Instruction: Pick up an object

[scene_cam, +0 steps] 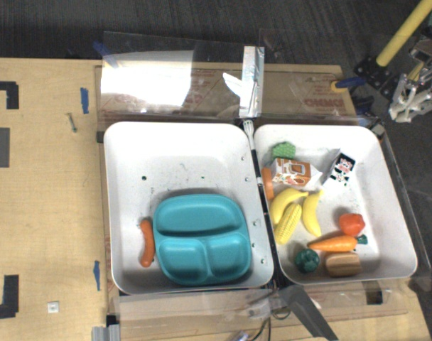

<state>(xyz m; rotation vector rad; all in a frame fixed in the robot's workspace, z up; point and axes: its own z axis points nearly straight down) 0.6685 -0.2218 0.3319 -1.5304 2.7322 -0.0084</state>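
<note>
Orange printed carton point(292, 172) in right bin point(393, 190), lettering unreadable; claw point(413, 98) state unclear, outside bin

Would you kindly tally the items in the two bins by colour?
Teal: 2, tray, small piece
Orange or red: 4, sausage, carton, tomato, carrot
Yellow: 2, corn, banana
Green: 1
Brown: 1
White: 1
Total: 11

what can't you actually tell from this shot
- Gripper: at the camera view's top right corner, small, blurred and partly cut by the edge; whether it is open or shut is unclear.
- Small carton in the right bin: print too small to read.
- Sausage: tucked against the teal tray, contact unclear.
</note>
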